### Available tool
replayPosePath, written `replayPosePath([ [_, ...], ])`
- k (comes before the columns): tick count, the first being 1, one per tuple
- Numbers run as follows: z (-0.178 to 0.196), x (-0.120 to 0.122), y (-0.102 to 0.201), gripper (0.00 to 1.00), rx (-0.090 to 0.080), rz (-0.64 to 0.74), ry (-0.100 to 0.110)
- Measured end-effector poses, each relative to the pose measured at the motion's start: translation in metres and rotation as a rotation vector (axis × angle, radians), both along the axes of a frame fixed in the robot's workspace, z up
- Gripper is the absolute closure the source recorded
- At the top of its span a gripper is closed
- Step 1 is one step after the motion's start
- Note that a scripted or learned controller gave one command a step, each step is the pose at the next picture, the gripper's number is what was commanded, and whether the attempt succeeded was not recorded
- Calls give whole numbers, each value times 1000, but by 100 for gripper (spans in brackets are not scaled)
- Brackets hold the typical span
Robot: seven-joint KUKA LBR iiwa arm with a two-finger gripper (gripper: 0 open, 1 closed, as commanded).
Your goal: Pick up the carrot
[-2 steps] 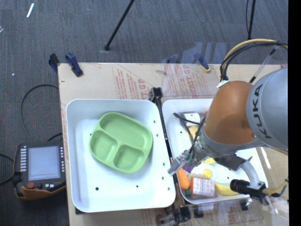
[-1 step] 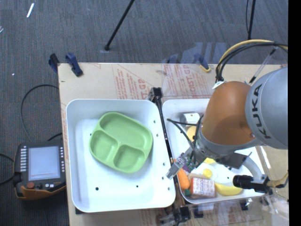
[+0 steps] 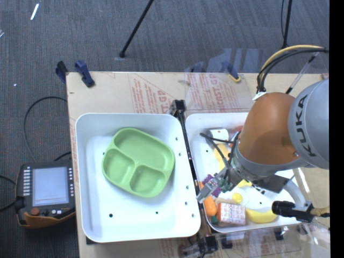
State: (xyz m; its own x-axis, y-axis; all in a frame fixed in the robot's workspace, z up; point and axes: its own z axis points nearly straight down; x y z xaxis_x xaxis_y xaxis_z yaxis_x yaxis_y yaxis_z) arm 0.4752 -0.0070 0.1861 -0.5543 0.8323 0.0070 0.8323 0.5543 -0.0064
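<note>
The carrot (image 3: 210, 208) is a small orange piece lying in the front left corner of the right bin (image 3: 196, 149), partly hidden by a white packet with a red label (image 3: 232, 213). My gripper (image 3: 213, 186) hangs low over the left side of that bin, just above and behind the carrot. A purple patch shows at its tip. The arm's orange band (image 3: 267, 130) covers much of the bin's middle.
A green divided plate (image 3: 138, 163) lies in the left bin (image 3: 88, 198). The right bin also holds a banana (image 3: 262, 216), a yellow item (image 3: 220, 155) and a white box (image 3: 219, 135). A pendant (image 3: 47, 190) rests on the floor at the left.
</note>
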Motion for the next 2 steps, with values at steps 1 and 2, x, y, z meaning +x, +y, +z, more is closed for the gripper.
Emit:
replayPosePath([
  [1, 0, -1, 51, 0, 1, 231, 3],
  [2, 0, 66, 30, 0, -2, -9, -6],
])
